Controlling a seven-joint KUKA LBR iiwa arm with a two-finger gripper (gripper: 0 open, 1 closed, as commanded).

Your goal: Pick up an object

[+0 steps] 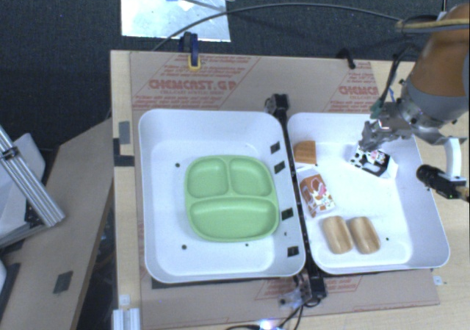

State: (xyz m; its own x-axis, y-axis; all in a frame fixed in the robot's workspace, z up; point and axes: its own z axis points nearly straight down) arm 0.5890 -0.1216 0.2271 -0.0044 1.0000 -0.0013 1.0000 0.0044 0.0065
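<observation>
My gripper (373, 137) hangs over the far right part of the right bin (411, 259), right above a small black-and-white object with pink marks (371, 162). It looks very close to or touching that object's top. In the same bin lie an orange-brown block (305, 151) at the far left, a red-and-white packet (316, 194) below it, and two tan bread rolls (350, 234) side by side near the front.
The left bin (158, 174) holds a green divided plate (230, 198). A black divider with clips (288, 174) runs between the two bins. The arm's grey body and orange band (440, 64) come in from the upper right. Cables cross behind the bench.
</observation>
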